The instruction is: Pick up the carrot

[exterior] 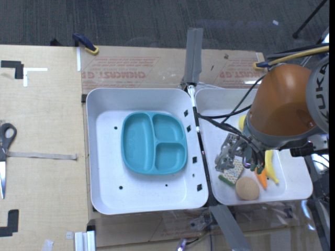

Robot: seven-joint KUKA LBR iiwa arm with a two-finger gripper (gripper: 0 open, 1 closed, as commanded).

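You look down at a slant on a pale wooden bench (pixel 42 192) that bears two shallow white bins side by side. The left bin (pixel 99 192) sits near the centre of the frame and holds a teal plate (pixel 154 143) with three compartments, lying flat. The right bin (pixel 220 192) touches it along one wall, toward 3 o'clock.

The grey arm with its orange band (pixel 285 101) reaches in from 3 o'clock and hangs over the right bin. Its gripper (pixel 229 158) points down above the bin floor; you cannot tell from here whether it is released or clenched.

The carrot (pixel 261 179) lies in the right bin at about 4 o'clock from the gripper, near it but apart. A yellow banana (pixel 270 166) lies just beside the carrot toward 3 o'clock, and a tan round item (pixel 247 188) sits just below both, toward 6 o'clock.

Beyond the bins, at 12 o'clock, a sheet of printed cardboard (pixel 131 69) lies under them, and past it dark grey carpet (pixel 131 9). At 9 o'clock a pair of scissors (pixel 5 140) rests on the bench edge.
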